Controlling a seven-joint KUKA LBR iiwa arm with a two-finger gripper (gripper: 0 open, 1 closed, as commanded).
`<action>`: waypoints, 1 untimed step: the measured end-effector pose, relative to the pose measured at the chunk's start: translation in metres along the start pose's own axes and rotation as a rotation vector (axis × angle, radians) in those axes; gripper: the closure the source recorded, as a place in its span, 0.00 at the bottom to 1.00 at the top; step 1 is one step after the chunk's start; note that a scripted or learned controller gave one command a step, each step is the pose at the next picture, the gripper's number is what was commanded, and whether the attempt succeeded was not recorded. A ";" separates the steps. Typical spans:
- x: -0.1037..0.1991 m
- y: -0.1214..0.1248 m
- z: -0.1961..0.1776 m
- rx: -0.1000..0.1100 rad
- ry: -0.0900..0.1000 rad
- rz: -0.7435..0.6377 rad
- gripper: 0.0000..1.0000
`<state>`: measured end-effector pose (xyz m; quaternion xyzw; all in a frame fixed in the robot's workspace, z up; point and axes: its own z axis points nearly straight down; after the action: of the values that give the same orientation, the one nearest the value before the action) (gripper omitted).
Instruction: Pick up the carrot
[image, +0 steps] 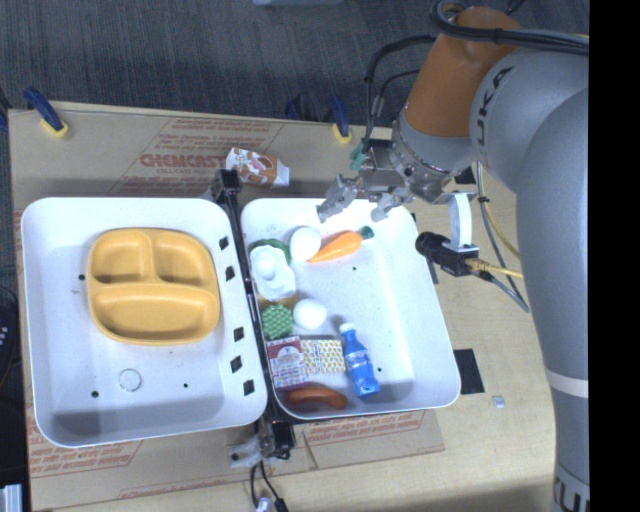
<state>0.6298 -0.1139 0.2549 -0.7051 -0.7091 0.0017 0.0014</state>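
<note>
The carrot (337, 245), orange with a small green top at its right end, lies in the upper part of the right bin (420, 330), beside a white egg-shaped item (303, 241). My gripper (357, 207) hangs just above the carrot at the bin's far edge, its two fingers spread apart and open. One fingertip (330, 208) is left of the carrot's middle, the other (384, 208) is above its green end. Nothing sits between the fingers.
The right bin also holds a white bottle (268, 270), a green item (277, 320), a white ball (310, 314), a snack box (303, 358), a blue bottle (359, 366) and a sausage (315, 398). A yellow divided plate (152, 282) lies in the left bin. A small packet (254, 167) rests behind the bins.
</note>
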 end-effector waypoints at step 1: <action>-0.030 0.026 0.116 0.002 0.001 0.120 0.00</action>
<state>0.6556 -0.1439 0.1389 -0.7462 -0.6657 0.0022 0.0023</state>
